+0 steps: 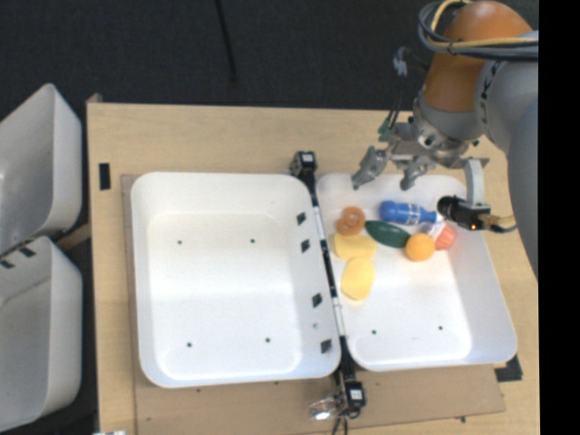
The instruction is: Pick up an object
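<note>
Smooth shallow white plastic left bin bare-floored. In the matching right bin, near its far edge: small orange-brown round piece, pale yellow lumpy shapes, dark green oval, blue bottle, glossy orange ball. Above the far edge, metal two-finger gripper tilted, fingers spread wide, holding nothing.

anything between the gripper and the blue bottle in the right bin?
Nothing visible. The gripper hangs open over the far end of the right bin, with bare bin floor between it and the blue bottle. The green object and orange ball crowd the bottle's near side, not the gripper's side.
</note>
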You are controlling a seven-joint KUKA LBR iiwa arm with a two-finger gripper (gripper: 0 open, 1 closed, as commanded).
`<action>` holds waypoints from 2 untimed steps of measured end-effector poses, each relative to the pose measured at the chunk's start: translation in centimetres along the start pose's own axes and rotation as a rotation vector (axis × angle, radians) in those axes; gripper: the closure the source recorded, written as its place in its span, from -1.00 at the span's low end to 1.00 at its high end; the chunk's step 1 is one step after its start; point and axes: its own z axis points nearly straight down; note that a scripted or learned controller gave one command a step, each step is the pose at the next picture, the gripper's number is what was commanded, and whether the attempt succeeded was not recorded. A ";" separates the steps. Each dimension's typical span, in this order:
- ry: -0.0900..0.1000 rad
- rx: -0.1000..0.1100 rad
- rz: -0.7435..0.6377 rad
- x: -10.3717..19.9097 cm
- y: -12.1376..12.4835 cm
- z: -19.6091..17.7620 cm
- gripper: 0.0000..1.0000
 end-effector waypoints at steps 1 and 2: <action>0.000 0.009 0.005 -4.2 -3.6 11.8 -1.00; -0.001 0.022 0.007 -10.3 0.8 11.7 -1.00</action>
